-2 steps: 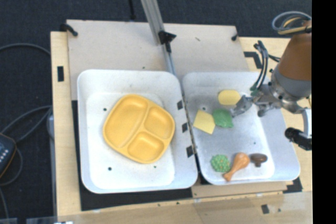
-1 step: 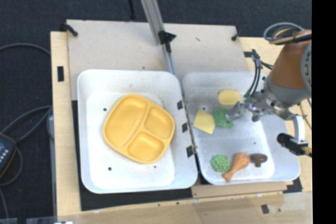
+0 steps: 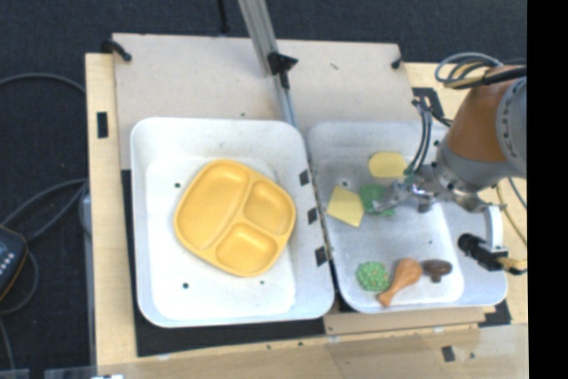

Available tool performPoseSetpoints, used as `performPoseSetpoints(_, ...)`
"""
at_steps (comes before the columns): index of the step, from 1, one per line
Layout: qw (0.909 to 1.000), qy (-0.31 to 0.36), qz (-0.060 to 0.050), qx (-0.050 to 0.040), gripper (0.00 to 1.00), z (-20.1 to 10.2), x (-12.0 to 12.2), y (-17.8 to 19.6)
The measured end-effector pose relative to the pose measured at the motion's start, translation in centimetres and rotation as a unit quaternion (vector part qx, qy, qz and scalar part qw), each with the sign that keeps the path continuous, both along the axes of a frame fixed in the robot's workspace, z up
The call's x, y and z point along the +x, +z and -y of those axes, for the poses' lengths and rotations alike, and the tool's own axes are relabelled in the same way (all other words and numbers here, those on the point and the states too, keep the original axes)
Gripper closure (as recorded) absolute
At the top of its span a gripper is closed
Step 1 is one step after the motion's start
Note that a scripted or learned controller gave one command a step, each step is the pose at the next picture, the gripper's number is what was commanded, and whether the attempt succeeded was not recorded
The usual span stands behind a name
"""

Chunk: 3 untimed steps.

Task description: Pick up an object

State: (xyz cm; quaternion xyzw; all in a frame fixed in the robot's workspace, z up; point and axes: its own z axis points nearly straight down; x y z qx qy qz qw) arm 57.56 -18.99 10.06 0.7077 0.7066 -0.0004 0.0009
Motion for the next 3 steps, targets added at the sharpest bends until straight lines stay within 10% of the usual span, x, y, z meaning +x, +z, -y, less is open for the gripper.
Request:
performPoseSetpoints(1,1.0000,-0.001,0.004,-0.0006,1.00,0.1,0.2,1.4)
performPoseSetpoints(3,1.0000,0.002,0.004,-0.0006,1.00,0.7,-0.3,11.9)
